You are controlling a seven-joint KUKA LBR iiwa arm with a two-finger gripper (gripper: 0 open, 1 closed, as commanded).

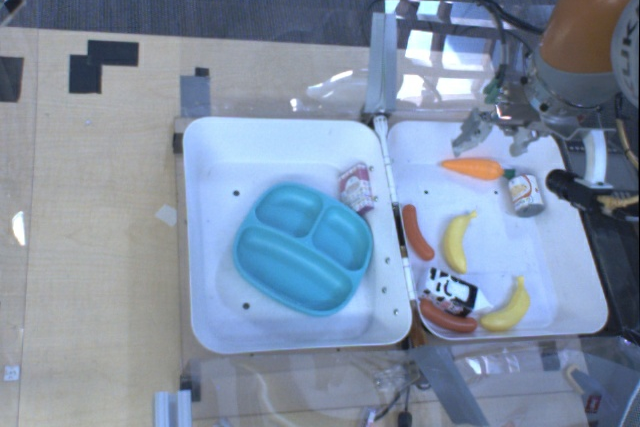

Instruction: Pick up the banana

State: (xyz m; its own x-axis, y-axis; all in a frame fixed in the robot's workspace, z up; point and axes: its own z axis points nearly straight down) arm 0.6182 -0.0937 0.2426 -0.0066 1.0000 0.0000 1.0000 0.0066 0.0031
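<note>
Our gripper [495, 132] hangs open and empty; we should drop squarely over the banana [458, 240] below its jaws.

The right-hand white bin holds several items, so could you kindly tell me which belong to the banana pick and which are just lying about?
For the job:
- two curved yellow bananas
- tool, above the bin's far end

Lying about:
- orange carrot
- two red sausages
- small tin can
- black-and-white packet
</note>
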